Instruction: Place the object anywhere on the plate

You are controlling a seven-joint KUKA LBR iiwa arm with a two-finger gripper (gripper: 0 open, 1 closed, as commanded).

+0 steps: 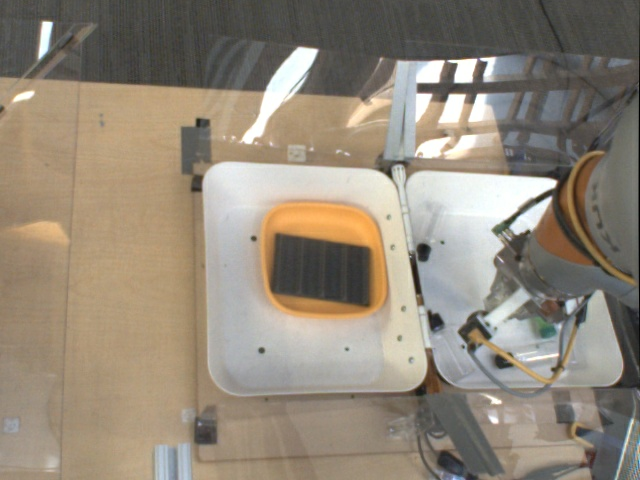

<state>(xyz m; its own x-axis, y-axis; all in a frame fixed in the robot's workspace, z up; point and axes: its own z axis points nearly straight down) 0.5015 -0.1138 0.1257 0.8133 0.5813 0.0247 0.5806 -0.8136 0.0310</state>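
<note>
- One gripper (533,316), low in the right bin (450,238); spread or closed, cannot tell.
- Small green object (546,327) just beside it; hold unconfirmed.
- Orange plate (268,264) well apart from it: verify grasp, then lift high before crossing.

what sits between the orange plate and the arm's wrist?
Camera view, plate to wrist: bare left bin floor, the bins' meeting rims, two small black bits just past them, bare right bin floor.

The pale wooden bench (100,268) carries two shallow white bins: the right-hand bin (450,228) abuts the left-hand bin (240,358) (rims touching), with a dark bracket (197,146) by the latter's far corner.
</note>
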